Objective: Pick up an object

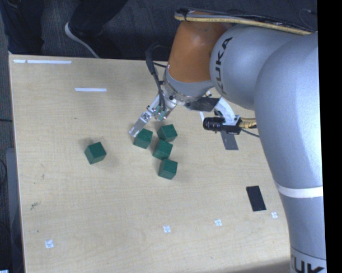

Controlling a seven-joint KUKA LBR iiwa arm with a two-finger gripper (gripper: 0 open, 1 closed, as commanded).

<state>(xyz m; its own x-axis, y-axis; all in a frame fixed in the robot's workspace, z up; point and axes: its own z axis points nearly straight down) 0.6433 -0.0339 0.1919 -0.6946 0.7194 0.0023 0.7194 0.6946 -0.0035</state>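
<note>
Edge, left: the board [61, 210] ends well left of the target cube, with dark floor beyond it.
Lone cube [95, 152]: well left of the target cube and a touch lower. It has bare board all round, so it's my easy fallback.
Tape [91, 89]: a flat white strip up and left of the target cube. It is no obstacle.
Target cube [142, 139]: green, the leftmost of a cluster of four, sitting on the board and not yet lifted.
Gripper [143, 124]: tilted, with its tip at the target cube's upper-left corner, touching or just short of it. I cannot tell how wide it stands. I see nothing held in it.
Risk, glancing: coming in at this slant onto a corner, I would likely shove or spin the target cube instead of straddling it.
Mid cube [162, 149]: just right of the target cube and lower, close by.
Low cube [167, 169]: below and right of the target cube, under the mid cube.
Top cube [167, 132]: just right of the target cube, with a narrow gap between them.
Risk, crowding: there is little room on that right side. A wide descent could land on a neighbour or pinch two at once.
Black tab [255, 198]: lying flat, well right of the target cube and lower, out of my way.
Room: there is open board left of and below the target cube. My own arm hangs over the right.
</note>
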